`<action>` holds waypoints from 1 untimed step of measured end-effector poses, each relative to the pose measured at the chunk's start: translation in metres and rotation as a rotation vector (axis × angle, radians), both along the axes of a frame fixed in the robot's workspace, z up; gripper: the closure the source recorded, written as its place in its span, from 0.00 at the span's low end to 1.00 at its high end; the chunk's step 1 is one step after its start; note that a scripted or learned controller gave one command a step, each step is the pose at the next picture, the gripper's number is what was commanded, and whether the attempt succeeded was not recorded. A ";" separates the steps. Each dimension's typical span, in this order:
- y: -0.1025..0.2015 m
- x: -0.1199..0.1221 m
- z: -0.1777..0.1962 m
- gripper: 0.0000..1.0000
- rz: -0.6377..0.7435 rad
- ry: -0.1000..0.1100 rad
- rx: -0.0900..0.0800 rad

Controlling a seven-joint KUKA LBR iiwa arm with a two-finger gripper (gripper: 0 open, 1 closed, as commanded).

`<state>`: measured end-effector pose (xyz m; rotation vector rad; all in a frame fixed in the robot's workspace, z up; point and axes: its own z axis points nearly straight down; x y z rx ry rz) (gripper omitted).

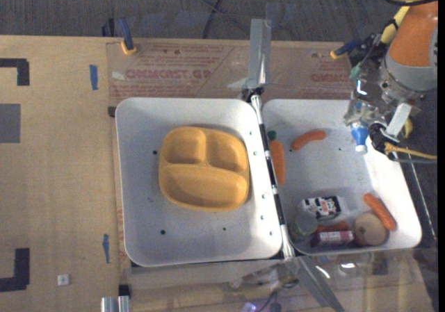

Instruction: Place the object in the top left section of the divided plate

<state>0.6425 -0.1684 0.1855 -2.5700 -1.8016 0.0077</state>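
Step in hand: reaching for pick, nothing placed yet.

Hand [361, 130] hovering at right bin's upper right edge; cannot tell its state, view too blurred there.

Likely target, orange sausage-shaped piece [308, 139], lying just left of hand, untouched.

Yellow three-section divided plate [204, 167] sitting well left of hand, sections bare.

Next move: descending onto one item, gripping, carrying left to plate's top left section.

Your KUKA arm [414, 43] enters from the right of the camera view, its orange band sitting above a grey wrist crowded with cables and fittings. You see the gripper [359, 138] pointing down and toward the left, a blue tip at its lower end. The arm hangs high on the right side, wrist tilted inward.
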 end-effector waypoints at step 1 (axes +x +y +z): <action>0.065 -0.002 0.016 1.00 0.214 0.000 0.003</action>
